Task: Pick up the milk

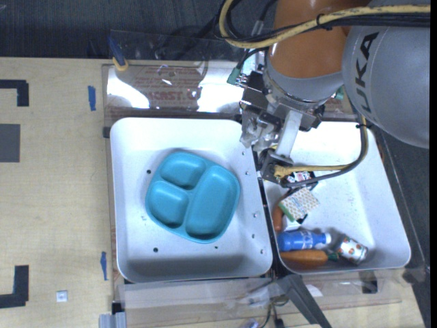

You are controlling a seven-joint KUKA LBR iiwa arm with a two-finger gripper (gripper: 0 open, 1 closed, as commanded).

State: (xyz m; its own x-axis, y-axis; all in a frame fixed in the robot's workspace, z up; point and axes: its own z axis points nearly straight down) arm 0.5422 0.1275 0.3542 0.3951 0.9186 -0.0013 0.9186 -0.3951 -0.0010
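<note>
I see small checkered milk carton (299, 203) tilted in right white bin (382, 203), blue bottle (304, 240), orange carrot (304, 257) just below. Fingers (268, 137) state: cannot tell.

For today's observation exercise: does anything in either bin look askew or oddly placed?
Yes. In the right bin the items are heaped in the near-left corner: a blue bottle lies on its side and a checkered carton sits tilted. The blue divided plate in the left bin sits skewed.

Bright overhead light glares off the clear panel (164, 87); image slightly soft.
</note>
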